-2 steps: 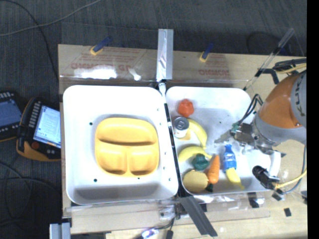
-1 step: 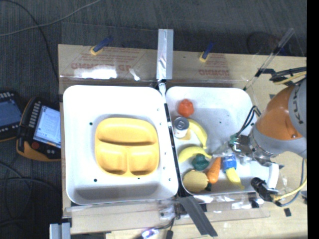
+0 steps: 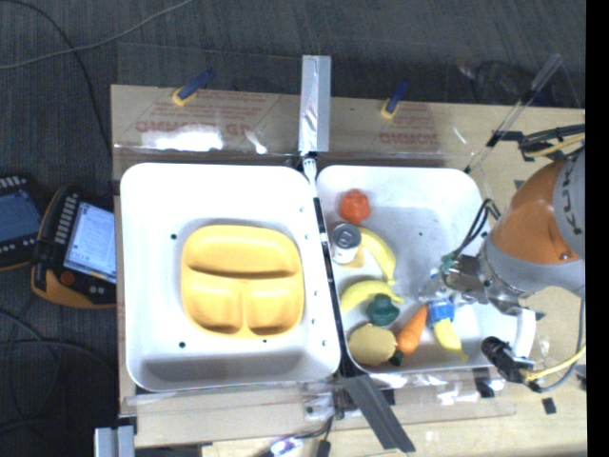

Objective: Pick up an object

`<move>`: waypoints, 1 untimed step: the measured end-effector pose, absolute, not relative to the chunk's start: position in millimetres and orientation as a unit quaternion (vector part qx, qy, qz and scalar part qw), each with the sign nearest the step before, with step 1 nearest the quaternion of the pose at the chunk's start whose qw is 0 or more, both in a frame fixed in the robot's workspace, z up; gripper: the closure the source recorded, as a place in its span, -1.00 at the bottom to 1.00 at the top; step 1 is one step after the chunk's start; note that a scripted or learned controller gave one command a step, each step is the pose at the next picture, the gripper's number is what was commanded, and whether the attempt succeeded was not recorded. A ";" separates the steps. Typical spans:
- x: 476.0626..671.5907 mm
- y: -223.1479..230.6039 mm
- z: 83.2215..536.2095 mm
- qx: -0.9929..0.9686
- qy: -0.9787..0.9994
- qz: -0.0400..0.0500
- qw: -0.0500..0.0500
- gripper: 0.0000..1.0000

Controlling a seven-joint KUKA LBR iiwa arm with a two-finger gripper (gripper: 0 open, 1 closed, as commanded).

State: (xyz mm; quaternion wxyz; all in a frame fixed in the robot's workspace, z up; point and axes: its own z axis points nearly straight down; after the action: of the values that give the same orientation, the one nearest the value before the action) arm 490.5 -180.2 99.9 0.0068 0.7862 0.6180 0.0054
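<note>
Robotics lab, grey arm (image 3: 547, 246) over white bins (image 3: 152, 284) on bench, teach pendant (image 3: 71, 250), trailing cables

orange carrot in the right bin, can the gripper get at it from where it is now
Probably yes. The carrot lies uncovered on top near the bin's front, with the gripper just to its right. The green piece and the lemon crowd its left side, which could hamper the fingers.

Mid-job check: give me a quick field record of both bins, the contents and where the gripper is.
left bin: holds a yellow divided tray
right bin: orange ball, small can, banana, green piece, lemon, carrot
gripper: low over the right bin's near right part, beside the carrot
fingers: cannot tell
</note>
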 end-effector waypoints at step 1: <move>522.8 -115.4 221.4 0.817 0.576 -0.002 0.000 1.00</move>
State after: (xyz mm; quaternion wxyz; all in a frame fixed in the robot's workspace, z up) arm 522.8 -115.4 221.4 0.0001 0.8175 0.5760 -0.0022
